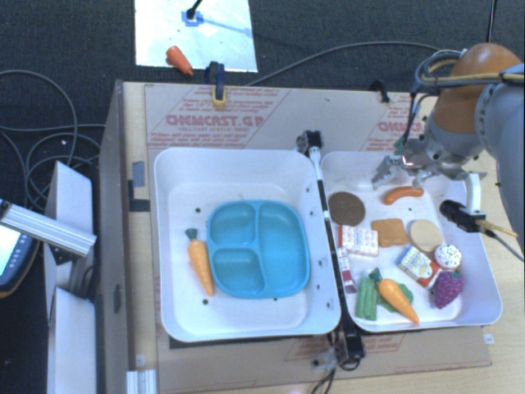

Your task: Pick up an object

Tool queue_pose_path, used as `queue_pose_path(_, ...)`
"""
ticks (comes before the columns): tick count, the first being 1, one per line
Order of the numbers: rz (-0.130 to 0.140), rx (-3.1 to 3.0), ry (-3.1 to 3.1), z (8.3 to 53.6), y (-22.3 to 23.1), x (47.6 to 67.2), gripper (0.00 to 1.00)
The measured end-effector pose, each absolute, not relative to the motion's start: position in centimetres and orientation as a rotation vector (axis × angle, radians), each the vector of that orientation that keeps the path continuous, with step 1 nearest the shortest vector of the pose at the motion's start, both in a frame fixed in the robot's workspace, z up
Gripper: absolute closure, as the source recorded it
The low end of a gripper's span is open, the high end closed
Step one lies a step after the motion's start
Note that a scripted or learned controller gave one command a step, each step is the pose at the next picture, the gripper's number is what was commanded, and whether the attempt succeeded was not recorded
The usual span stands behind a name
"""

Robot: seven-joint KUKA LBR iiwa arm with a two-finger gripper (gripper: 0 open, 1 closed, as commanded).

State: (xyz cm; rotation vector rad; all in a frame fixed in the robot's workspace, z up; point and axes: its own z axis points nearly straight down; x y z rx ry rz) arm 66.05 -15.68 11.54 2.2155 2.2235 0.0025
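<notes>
Gripper (pixel 399 167) fingers apart, nothing held | sausage (pixel 403 194) lay just below it near right bin's (pixel 492 302) far edge | we judged it light, stiff, slippery; grip mid-length.

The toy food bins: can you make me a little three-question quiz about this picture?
1. True or false: a carrot lies beside the blue plate in the left bin.
2. Which food lies nearest the gripper? A) sausage B) grapes C) brown patty
3. How many compartments does the blue plate have?

Key: 1 true; 2 A; 3 three.
</notes>
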Motion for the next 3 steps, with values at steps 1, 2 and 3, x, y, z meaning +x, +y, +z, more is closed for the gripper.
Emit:
queue_pose_path(1, -0.001, 2.219, 2.222, 8.4, -17.9, 64.1, 0.0)
queue_pose_path(2, 0.004, 2.214, 2.223, 10.0, -18.2, 67.0, 0.0)
queue_pose_path(3, 0.001, 2.218, 2.222, 8.5, -19.1, 64.8, 0.0)
